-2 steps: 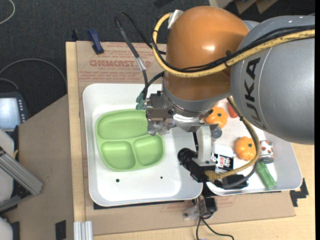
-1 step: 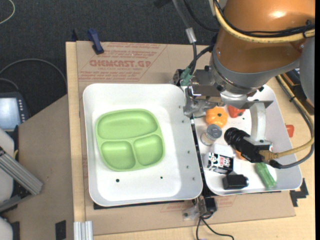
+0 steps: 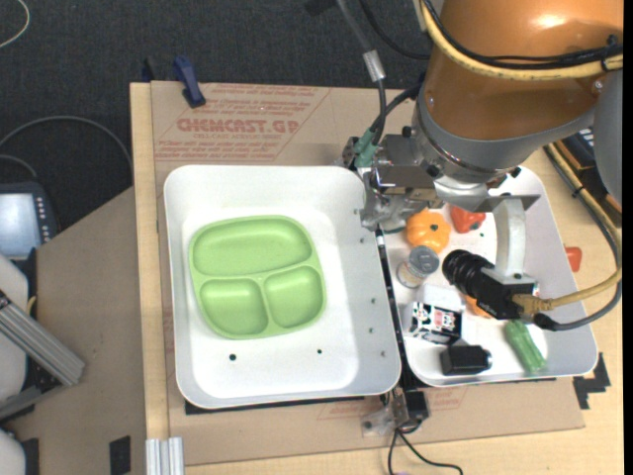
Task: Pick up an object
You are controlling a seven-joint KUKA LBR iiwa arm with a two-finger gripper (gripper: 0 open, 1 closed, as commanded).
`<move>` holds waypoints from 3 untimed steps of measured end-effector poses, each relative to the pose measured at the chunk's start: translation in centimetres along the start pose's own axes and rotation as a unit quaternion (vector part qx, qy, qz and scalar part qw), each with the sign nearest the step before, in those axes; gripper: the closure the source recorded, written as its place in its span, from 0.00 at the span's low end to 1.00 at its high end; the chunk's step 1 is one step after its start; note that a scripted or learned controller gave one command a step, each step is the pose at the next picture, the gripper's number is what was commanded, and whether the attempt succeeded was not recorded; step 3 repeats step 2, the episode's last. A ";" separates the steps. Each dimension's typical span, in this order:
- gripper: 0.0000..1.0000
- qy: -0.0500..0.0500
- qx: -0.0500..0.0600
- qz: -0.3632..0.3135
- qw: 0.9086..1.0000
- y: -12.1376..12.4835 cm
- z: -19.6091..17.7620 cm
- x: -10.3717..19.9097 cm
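The right bin (image 3: 569,364) holds several small things: an orange pumpkin-shaped piece (image 3: 427,229), a grey round cap (image 3: 423,262), a black-and-white patterned card (image 3: 437,320), a black block (image 3: 465,359), a green stick (image 3: 524,344) and a small orange bit (image 3: 574,258). My gripper (image 3: 384,198) hangs low over the far left corner of this bin, by the wall between the bins, just left of the pumpkin piece. The bulky wrist above hides much of it.
In the left bin (image 3: 188,206) lies a green divided plate (image 3: 259,275). A red-orange piece (image 3: 465,220) shows under the wrist. The arm covers the far half of the right bin. Cardboard (image 3: 237,117) lies under both bins.
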State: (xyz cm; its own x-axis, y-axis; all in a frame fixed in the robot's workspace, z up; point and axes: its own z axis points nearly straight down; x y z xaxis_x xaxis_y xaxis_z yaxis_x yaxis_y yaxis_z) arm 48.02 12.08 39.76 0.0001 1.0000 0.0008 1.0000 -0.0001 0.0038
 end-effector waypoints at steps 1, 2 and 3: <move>1.00 0.000 -0.001 0.000 1.000 0.1 -1.0 0.1; 1.00 0.000 -0.002 -0.001 1.000 0.1 -2.0 0.1; 1.00 0.000 -0.002 -0.001 1.000 0.1 -2.0 0.1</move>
